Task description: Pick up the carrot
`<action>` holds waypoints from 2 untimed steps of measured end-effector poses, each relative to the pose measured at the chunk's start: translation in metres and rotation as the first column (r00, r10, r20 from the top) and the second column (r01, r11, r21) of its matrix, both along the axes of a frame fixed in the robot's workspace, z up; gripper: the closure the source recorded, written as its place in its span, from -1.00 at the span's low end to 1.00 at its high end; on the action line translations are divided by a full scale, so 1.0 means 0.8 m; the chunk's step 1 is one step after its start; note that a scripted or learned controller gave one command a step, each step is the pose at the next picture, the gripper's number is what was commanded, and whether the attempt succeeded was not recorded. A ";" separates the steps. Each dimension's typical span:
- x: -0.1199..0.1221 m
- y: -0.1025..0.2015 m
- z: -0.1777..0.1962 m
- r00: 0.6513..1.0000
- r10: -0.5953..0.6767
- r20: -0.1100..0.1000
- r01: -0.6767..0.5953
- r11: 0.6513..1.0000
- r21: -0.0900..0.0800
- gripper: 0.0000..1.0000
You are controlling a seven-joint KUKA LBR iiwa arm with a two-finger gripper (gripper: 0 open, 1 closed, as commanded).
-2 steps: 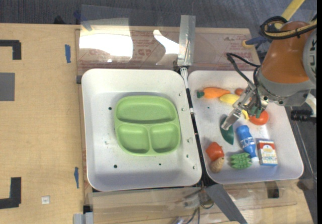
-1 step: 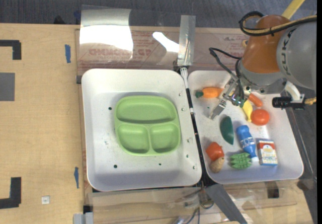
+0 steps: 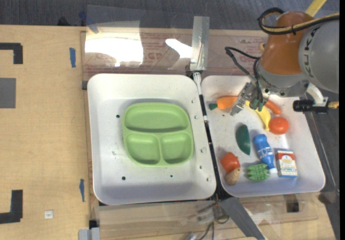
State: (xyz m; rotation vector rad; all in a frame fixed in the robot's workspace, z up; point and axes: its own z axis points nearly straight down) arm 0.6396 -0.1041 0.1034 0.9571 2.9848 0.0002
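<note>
1. The grey arm (image 3: pixel 318 55), with its orange band, reaches in from the right over the right-hand white bin (image 3: pixel 315 179) on the worktop (image 3: pixel 38 142).
2. The tool (image 3: pixel 240 105) hangs low at the bin's upper left, right at the carrot (image 3: pixel 225 103); whether its fingers are apart or closed cannot be told from this angle.
3. The carrot lies on the bin floor near the divider, green end pointing left, its right end touching or hidden under the tool.
4. Just right of the tool sit a yellow banana (image 3: pixel 263 117) and a red tomato (image 3: pixel 278 125).
5. Lower in the bin lie a dark green vegetable (image 3: pixel 243 139), a blue bottle (image 3: pixel 264 150), a small carton (image 3: pixel 287 163), a green bunch (image 3: pixel 257 172) and a red-capped mushroom (image 3: pixel 231 166).
6. The left bin (image 3: pixel 102 125) holds a green divided tray (image 3: pixel 158 132).
</note>
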 end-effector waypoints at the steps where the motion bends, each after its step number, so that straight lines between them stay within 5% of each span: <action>1: -0.005 0.001 -0.004 1.000 0.000 -0.016 0.000 1.000 0.003 -1.00; 2: 0.014 -0.005 -0.018 0.979 0.200 -0.042 -0.200 0.980 0.004 -1.00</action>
